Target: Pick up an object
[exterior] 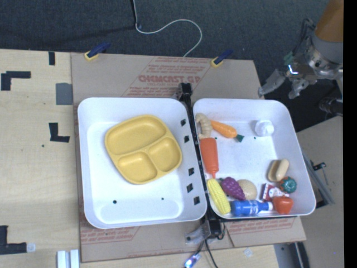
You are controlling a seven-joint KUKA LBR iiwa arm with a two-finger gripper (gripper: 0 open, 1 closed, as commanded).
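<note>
**Right bin crowded, pincer off the desk**

Nearest me, the blue bottle (249,207) lies against the right bin's (281,109) front wall beside corn (218,196) and tomato (283,205). A yellow tray (144,148) fills the left bin (89,149). My pincer (283,81) hangs spread wide, gripping nothing, beyond the right bin's far corner.

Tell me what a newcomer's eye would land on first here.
First, the yellow divided plate, alone in the left bin. Next, the toy food crowding the right bin: a carrot, corn cob and blue bottle. The gripper hangs outside the bins, upper right.
</note>
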